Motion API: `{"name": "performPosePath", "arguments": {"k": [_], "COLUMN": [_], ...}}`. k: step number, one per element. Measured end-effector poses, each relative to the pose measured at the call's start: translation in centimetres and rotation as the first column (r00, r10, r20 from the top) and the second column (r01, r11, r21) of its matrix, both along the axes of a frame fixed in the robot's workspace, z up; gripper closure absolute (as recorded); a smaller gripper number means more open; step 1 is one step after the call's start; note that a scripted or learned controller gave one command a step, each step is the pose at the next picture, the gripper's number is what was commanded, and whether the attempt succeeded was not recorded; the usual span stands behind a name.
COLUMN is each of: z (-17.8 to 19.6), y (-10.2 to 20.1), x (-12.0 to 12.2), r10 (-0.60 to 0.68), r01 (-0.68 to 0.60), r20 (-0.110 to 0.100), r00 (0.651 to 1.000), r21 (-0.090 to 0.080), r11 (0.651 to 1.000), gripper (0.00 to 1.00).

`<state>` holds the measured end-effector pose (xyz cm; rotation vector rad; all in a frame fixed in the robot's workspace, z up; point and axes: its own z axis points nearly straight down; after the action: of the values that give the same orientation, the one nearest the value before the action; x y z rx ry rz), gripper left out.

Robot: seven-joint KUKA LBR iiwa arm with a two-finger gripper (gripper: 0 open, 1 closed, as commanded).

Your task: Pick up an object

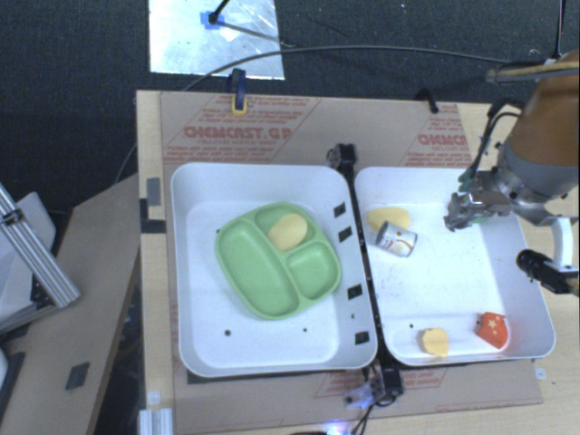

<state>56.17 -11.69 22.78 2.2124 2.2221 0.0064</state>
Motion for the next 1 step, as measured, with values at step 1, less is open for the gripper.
{"name": "performPosePath", "arguments": {"k": [1], "z": [2.49], "y": [0.01], "x": [0.12], "r10": [0.000], "r01": [0.000], "r20": [-0.003], "r00": [1.000], "r21": [0.001], "r11": [1.000], "gripper": [1.00]}}
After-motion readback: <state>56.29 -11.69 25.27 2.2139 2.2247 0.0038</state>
